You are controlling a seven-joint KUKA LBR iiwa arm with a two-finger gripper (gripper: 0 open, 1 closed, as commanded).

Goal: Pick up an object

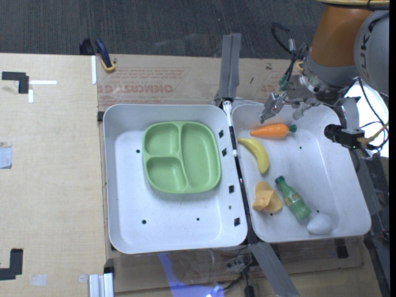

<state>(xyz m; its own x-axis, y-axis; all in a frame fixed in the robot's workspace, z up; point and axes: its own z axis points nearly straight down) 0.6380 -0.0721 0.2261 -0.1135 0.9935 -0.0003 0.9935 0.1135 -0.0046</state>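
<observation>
In the right bin [346,184] lie an orange carrot [270,130], a yellow banana [257,153], a tan bread-like piece [266,198], a green bottle [292,198] and a white lump [320,223]. My gripper [283,106] hangs over the bin's far edge, just above and behind the carrot. Its fingers [270,108] stand apart with nothing between them.
The left bin [124,184] holds a green divided plate [182,156]. A grey divider post [230,67] rises between the bins at the back. Cardboard [154,82] lies behind the bins. The arm's orange band [343,23] and cables fill the upper right.
</observation>
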